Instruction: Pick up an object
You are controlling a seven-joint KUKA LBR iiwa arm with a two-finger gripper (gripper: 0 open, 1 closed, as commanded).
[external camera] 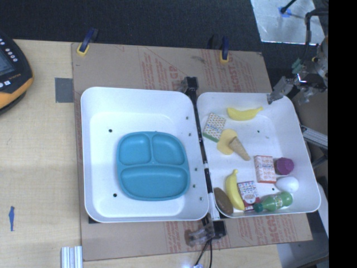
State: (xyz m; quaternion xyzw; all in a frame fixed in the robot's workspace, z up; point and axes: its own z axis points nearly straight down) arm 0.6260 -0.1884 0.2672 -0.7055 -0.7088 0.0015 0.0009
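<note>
The right bin (pixel 304 144) holds several small items. A yellow banana (pixel 244 113) lies at its far side and a green-and-white box (pixel 214 127) sits next to it. In the middle is a yellow wedge with a brown cone (pixel 231 143). Nearer the front are a red-and-white carton (pixel 264 168), a purple piece (pixel 284 164), a white egg (pixel 287 183), a green bottle (pixel 274 202), a second banana (pixel 233 190) and a brown piece (pixel 223 201). My gripper (pixel 284 88) is a dark shape over the bin's far right corner, apart from all of them.
The left bin (pixel 95 149) holds a blue divided plate (pixel 152 165). Both bins rest on cardboard held by blue clamps (pixel 224 48) at the back. A yellow-and-black device (pixel 11 71) lies at the bench's left edge.
</note>
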